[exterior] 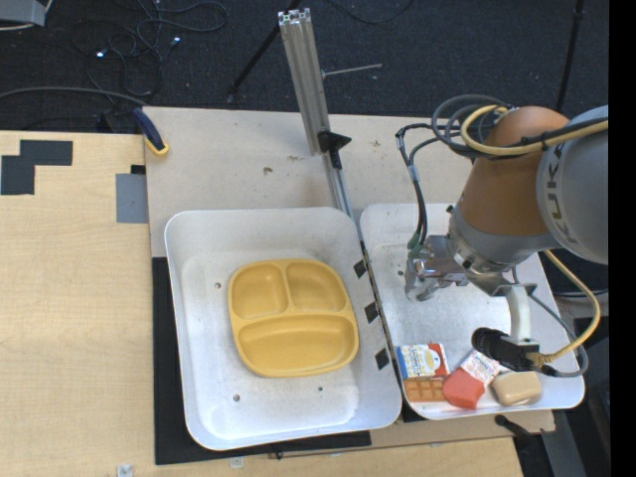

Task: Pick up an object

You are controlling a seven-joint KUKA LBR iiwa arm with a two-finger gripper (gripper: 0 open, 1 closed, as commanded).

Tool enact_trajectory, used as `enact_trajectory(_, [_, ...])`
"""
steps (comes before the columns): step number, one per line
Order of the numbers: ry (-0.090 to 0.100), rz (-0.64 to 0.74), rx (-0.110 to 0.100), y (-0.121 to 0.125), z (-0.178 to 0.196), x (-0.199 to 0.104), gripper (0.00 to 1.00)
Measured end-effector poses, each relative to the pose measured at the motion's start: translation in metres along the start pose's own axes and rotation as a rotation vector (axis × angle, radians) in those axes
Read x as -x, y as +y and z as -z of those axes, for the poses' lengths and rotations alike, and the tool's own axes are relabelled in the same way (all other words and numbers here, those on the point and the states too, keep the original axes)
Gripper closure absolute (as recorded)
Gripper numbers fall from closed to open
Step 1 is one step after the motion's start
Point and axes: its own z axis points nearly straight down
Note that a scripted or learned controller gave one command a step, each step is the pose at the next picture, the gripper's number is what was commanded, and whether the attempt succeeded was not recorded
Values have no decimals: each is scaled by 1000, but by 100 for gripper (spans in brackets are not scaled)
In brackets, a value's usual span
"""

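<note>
Tool [429, 274] sits low over the right bin [390, 237], well apart from the red block [463, 390] in that bin's near corner. Honestly can't tell if it's wide or narrow. Small carton [421, 359] and waffle piece [421, 390] sit just left of the block, with a tan bun-looking thing [516, 388] just right.

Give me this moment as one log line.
gripper: over right bin, apart from carton and red block | carton, red block: that bin's bottom edge in view | plate: in left bin
</note>
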Motion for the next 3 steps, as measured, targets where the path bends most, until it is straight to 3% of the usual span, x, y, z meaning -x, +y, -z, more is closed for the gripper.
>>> enact_trajectory(2, [0, 2, 0, -40, 14, -97, 100])
enact_trajectory(3, [-1, 2, 2, -43, 30, -147, 100])
